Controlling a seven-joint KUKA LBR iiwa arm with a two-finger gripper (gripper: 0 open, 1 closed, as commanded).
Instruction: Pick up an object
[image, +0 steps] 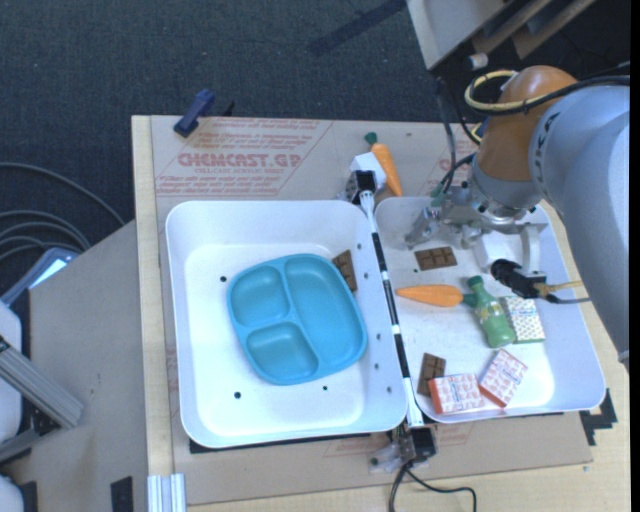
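Overhead, the arm's fingers (452, 222) hang low in the right bin (572, 385); whether they are spread or pressed together cannot be told. Just beneath them lies a brown chocolate bar (435, 259), with a carrot (430, 295) and green bottle (489, 314) beyond it. Left of the fingers, the other bin (190, 250) holds a blue divided plate (296, 318).

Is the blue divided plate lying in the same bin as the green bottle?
No. The blue divided plate lies in the left bin, while the green bottle lies in the right bin.
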